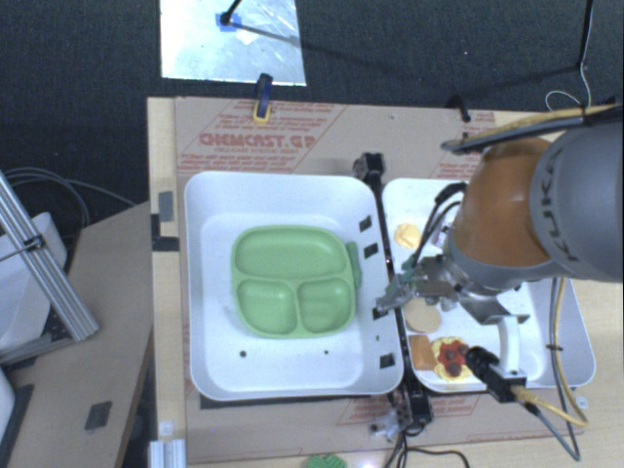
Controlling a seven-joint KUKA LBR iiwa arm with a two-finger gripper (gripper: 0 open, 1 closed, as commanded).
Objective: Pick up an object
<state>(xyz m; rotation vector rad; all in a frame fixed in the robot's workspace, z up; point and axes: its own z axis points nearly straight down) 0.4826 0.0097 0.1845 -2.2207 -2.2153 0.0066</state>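
Note:
The grey arm with its orange band [502, 208] reaches down into the right bin [575, 359]. My gripper [419, 291] is low over that bin's left side, just above a round beige cookie-like piece [423, 316]. A yellow piece [408, 235] lies farther back in the same bin. Near the bin's front lies a flat toy food item with red and yellow on it [444, 354]. The wrist hides the fingers.
The left bin [210, 252] holds a green divided tray [292, 281]. A black divider with clips [382, 261] runs between the bins. Cables [546, 408] hang near the right bin's front. A cardboard sheet [253, 135] lies under both bins.

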